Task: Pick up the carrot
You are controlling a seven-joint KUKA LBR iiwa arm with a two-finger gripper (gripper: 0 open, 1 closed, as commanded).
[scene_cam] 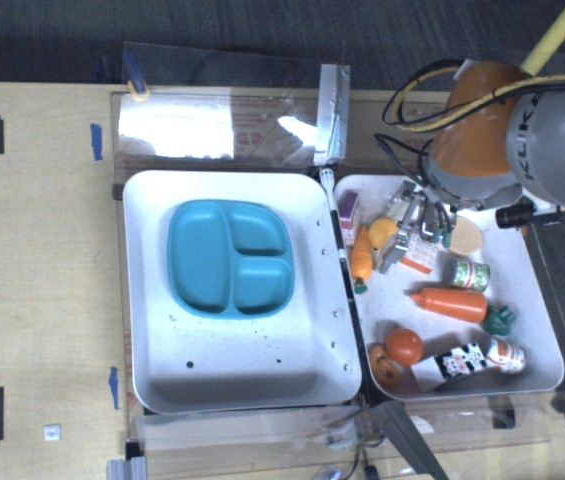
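The carrot is a long orange piece with a green top at its right end, lying flat in the middle of the right bin. My gripper hangs over the bin's upper left part, up and to the left of the carrot and apart from it. Its fingers stand open with nothing between them. A smaller orange vegetable with a green tip and a yellow piece lie just left of the fingers.
The right bin also holds a green-labelled jar, a beige disc, a tomato, a cow-patterned bottle and a small can. A blue divided tray sits in the left bin.
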